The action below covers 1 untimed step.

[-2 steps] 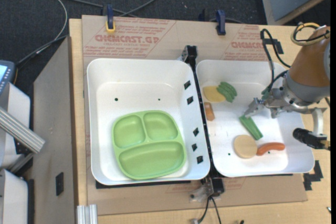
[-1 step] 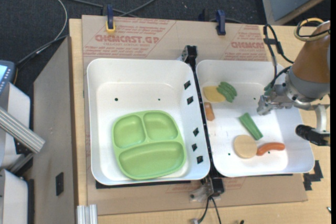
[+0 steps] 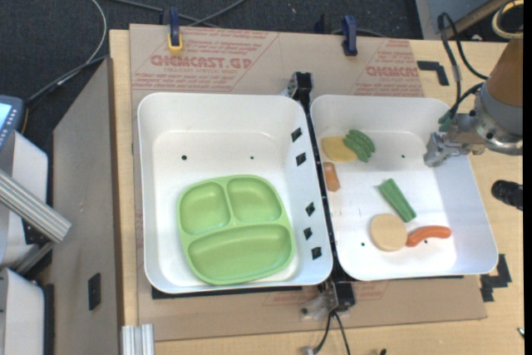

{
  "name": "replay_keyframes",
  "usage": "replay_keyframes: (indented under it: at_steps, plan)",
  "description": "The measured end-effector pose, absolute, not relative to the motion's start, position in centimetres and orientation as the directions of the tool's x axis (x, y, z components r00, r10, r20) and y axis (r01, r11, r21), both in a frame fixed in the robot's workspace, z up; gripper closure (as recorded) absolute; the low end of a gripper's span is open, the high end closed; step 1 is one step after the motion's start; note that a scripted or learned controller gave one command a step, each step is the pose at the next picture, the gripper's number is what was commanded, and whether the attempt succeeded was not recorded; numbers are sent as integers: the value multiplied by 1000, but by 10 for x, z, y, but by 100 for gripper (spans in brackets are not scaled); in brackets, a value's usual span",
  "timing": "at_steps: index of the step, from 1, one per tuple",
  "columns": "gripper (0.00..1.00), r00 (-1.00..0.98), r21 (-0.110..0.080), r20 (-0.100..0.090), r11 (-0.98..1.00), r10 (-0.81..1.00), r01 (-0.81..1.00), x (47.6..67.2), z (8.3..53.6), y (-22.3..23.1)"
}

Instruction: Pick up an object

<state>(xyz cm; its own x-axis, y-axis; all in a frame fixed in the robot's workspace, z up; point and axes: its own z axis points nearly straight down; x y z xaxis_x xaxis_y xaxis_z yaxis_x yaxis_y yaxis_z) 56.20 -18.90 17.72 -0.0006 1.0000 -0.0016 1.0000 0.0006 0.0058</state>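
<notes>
Grey hand (image 3: 438, 150) over right bin (image 3: 465, 204) rim, nothing visibly between fingers; finger spread unclear, cannot tell

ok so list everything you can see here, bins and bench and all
left bin: 1, white, left half of bench
divided plate: 1, light green, three compartments, front of left bin
right bin: 1, white, right half of bench
yellow piece: 1, yellow, back left of right bin
leafy green piece: 1, dark green, beside the yellow piece
orange piece: 1, orange, against right bin's left wall
green strip: 1, green, middle of right bin
tan disc: 1, tan, front of right bin
red-orange piece: 1, right of tan disc
clamps: 2, blue, bench's back edge
hand: 1, grey, over right bin's back right corner
</notes>
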Motion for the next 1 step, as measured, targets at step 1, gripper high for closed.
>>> replay_keyframes:
  at_steps: [1]
  plan:
    - [100,-2,6,-2,2,1000,1000,565,222,-184]
